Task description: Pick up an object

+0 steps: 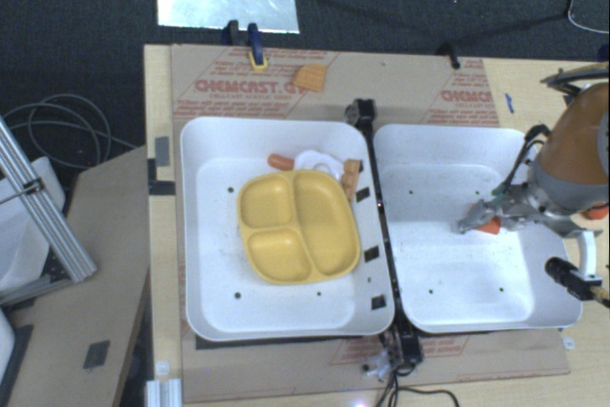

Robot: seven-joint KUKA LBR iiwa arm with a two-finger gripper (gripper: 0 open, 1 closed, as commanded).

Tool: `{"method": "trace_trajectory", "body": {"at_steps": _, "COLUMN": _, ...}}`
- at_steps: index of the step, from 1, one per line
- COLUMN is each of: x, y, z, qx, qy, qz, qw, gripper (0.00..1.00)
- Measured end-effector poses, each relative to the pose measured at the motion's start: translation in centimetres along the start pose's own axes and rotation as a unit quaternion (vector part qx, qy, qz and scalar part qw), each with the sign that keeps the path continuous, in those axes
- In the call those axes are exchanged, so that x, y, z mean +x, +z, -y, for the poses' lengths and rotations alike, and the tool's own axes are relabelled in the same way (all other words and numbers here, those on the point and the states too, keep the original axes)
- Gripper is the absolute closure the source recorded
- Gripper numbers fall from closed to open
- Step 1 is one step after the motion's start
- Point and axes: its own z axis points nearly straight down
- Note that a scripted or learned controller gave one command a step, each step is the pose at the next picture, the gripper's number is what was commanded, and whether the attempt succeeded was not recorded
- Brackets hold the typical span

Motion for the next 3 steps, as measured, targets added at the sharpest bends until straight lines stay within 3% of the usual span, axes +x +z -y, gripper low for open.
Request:
{"method": "trace_trajectory", "body": {"at_steps": 1, "x": -0.1, "y": -1.6, "z": -0.1, "qx": -0.002, "qy": 0.001, "qz": 0.001, "qw": 1.0, "gripper": 1.0}}
{"method": "trace_trajectory", "body": {"at_steps": 2, "x": -0.1, "y": -7.2, "z": -6.8, "qx": -0.006, "qy": -0.001, "qz": 0.002, "qw": 1.0, "gripper": 1.0}}
{"method": "trace_trajectory", "body": {"at_steps": 3, "x": -0.1, "y": -6.8, "z": -6.4, "qx": -0.001, "qy": 0.001, "qz": 0.001, "qw": 1.0, "gripper": 0.0}}
